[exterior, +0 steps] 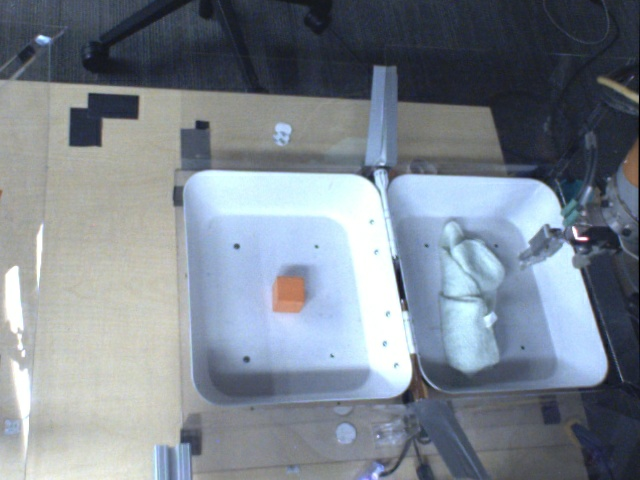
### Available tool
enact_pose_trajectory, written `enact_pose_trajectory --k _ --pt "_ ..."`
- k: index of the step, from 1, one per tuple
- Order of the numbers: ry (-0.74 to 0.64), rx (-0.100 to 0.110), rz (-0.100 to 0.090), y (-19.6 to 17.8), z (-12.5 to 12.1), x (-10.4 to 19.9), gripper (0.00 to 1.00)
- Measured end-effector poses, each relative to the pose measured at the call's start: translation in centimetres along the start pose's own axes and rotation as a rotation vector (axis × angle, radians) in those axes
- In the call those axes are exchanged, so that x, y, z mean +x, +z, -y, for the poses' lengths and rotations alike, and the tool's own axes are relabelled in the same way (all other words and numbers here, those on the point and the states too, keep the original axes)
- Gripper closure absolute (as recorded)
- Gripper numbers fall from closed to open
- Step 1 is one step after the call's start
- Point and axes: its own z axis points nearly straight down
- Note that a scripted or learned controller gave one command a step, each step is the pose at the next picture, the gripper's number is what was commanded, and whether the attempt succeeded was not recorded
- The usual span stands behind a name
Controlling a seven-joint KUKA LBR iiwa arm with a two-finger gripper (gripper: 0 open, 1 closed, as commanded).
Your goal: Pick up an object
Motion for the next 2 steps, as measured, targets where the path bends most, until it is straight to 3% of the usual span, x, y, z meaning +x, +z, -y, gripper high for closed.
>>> enact_pose_trajectory --k 1,2 --pt "-0.117 -0.009 0.002 14.2 -1.29 -1.2 0.0" --pt "-0.119 -0.008 0.0 13.41 -1.39 -1.07 1.0"
